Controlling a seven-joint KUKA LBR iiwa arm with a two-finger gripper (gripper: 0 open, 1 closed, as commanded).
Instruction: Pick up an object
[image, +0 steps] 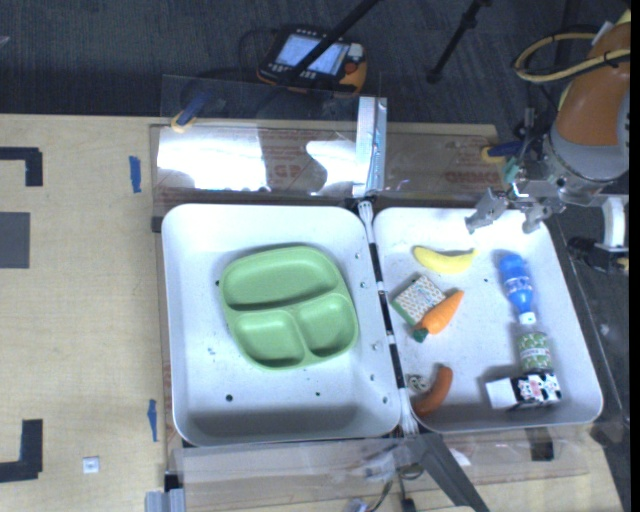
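Note:
The right bin (580, 330) holds a yellow banana (445, 259), a blue bottle (515, 283), an orange carrot (440, 313), a checkered packet (418, 297), a brown sausage (433, 388), a green-patterned can (535, 350) and a black-and-white carton (525, 390). My gripper (507, 219) hangs over the bin's back right corner, above and behind the blue bottle and to the right of the banana. Its fingers are spread open with nothing between them.
The left bin (190, 250) holds a green divided plate (288, 303). A clear plastic panel (260, 150) stands behind the bins. A handheld controller (312, 60) lies on the floor at the back. The arm's orange band (592, 110) is at the top right.

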